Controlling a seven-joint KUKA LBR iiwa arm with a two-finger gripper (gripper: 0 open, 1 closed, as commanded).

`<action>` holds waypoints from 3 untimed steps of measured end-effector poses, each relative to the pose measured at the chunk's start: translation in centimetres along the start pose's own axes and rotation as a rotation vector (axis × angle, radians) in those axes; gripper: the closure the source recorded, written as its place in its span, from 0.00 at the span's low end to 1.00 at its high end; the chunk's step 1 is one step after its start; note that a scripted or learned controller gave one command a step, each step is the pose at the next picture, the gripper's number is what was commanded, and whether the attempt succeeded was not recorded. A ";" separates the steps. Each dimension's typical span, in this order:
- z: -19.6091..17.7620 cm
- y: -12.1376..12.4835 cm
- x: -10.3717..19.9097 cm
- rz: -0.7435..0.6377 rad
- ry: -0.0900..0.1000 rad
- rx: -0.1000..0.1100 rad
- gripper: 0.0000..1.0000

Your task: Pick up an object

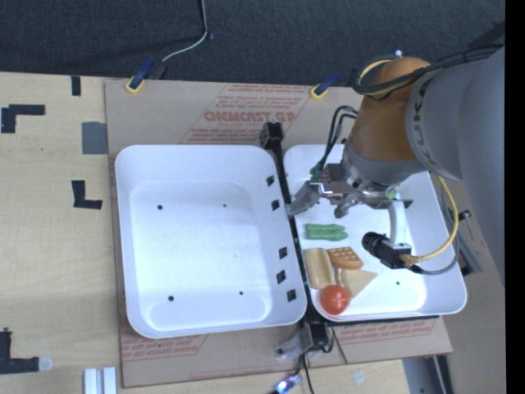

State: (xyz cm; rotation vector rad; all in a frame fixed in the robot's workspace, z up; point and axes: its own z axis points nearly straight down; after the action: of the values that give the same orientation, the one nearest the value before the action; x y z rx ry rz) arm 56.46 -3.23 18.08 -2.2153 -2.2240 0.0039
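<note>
Lying in the right bin (pixel 443 298), toward its near-left part: a cluster of small toy-like objects. A green ridged piece (pixel 326 233) flat on the white floor, long side running left to right. Just below it, a tan bread-like block (pixel 317 267) close to the divider between the 2 bins, and touching its right edge a small orange waffle-patterned piece (pixel 346 258). Below those, a pale wedge (pixel 359 282) pointing right, and a red round ball-like object (pixel 334 300) at the near-left corner, touching the tan block and the wedge.

Above the green piece, the gripper (pixel 324 201), hanging low over the bin's left side near the divider. Fingers (pixel 300 200) spread apart, 1 reaching left toward the divider, the other (pixel 344 206) slanting down toward the green piece. Nothing visible between them; not gripping any of the objects. Contact with the green piece: cannot tell.

Behind the gripper, the orange band (pixel 385 117) of the arm, then the grey arm (pixel 463 113) filling the upper right. A black connector (pixel 384 249) with a yellow cable (pixel 439 249) looping beside the wrist, over the bin's right half.

To the left, the left bin (pixel 131 220), white, showing only small dark dots on its floor. Both bins resting on a brown cardboard sheet (pixel 238 113) with red printing, on the wooden bench (pixel 49 261) marked with black tape.
</note>
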 end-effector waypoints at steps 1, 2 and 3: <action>-10.6 10.8 -1.3 0.000 -0.004 -0.021 0.00; -32.1 7.7 9.7 -0.007 0.004 -0.021 0.00; -34.1 2.7 18.1 -0.008 0.003 -0.005 0.00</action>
State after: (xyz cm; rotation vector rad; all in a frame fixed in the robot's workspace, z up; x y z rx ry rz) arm 59.21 14.89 52.12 -2.2080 -2.2337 -0.0056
